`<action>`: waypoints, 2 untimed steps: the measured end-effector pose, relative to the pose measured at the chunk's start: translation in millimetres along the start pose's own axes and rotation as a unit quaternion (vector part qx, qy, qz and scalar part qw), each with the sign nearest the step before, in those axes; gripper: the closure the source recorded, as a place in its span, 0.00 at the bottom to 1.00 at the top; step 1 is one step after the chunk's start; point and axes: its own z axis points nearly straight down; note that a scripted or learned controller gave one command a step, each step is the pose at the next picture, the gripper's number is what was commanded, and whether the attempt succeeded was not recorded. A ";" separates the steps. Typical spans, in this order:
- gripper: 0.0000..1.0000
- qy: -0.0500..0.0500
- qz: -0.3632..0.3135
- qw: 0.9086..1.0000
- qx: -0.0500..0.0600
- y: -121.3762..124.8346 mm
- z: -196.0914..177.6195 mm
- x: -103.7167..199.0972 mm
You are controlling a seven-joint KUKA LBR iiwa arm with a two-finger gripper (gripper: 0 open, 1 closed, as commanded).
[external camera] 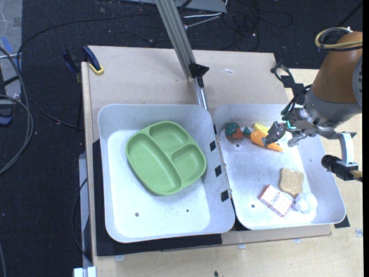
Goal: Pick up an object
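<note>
My gripper [285, 136] hangs over the far part of the right bin [323, 160], open, with nothing visibly between its fingers. Its left finger [275, 134] stands right beside a yellow piece [260, 130] and an orange carrot-like piece [273, 146]. Whether it touches them I cannot tell. Further left lie a small teal bit [248, 130] and a green and red toy [233, 131]. Toward the bin's near side are a tan toast slice [291, 181], a pink and white box [275, 199] and a white crumpled lump [305, 202].
The left bin [115, 201] holds a green divided plate [166, 157]. A slanted metal pole [179, 33] comes down to the far rim between the two bins. The arm's orange band [340, 68] rises at the right edge.
</note>
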 end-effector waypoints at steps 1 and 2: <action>0.00 0.000 0.000 1.000 -0.002 1.0 -1.6 0.0; 0.00 -0.001 0.001 1.000 -0.001 7.3 48.3 -7.4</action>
